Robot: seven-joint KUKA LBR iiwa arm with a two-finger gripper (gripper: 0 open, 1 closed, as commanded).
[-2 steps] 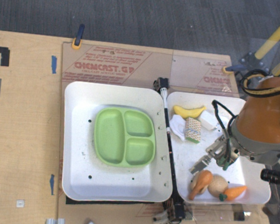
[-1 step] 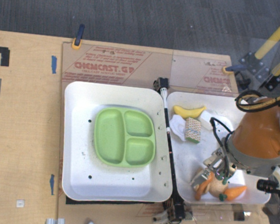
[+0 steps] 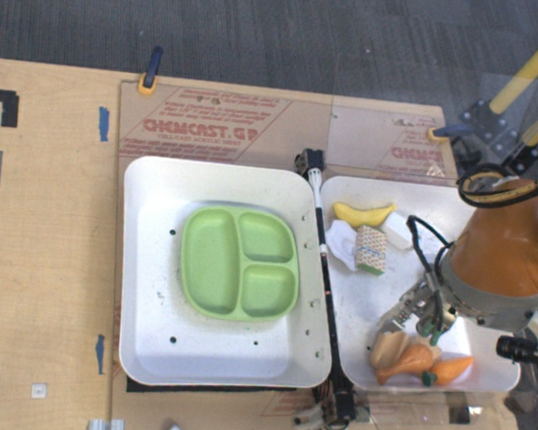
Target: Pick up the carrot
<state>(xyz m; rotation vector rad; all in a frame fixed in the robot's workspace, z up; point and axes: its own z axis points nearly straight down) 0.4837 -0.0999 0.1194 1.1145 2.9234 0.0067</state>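
- Camera view: gripper [image 3: 416, 318] hovers low in the right bin [image 3: 363, 321], just above the carrot [image 3: 443, 368] by its front edge
- Jaws: can't tell how far open, nothing visibly gripped

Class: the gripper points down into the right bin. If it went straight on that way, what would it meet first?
Probably the tan food item beside the carrot, just below the gripper; depth is unclear.

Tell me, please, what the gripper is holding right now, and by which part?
It cannot be told: the gripper sits low in the right bin just above the carrot.
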